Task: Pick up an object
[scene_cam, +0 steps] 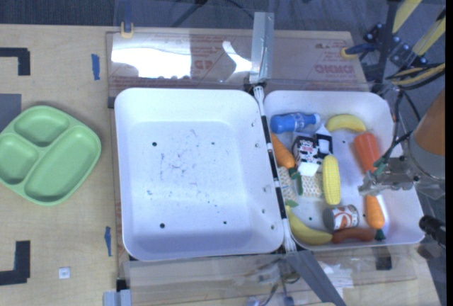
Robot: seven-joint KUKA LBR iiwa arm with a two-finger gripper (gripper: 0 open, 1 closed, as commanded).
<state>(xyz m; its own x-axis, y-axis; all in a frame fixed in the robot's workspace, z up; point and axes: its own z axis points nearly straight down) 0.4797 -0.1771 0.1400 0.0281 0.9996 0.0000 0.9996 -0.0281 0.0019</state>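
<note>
A pale wooden tabletop (56,241) stands on dark carpet. Left of the end effector (376,177) lies the scuffed smooth white left bin (191,163); the right bin (386,227) beneath it holds glossy plastic food. Its grip state cannot be told. An orange carrot (367,149) touches it above; a yellow corn cob (330,179) lies left. Far left sits a green divided plate (46,154).
</note>
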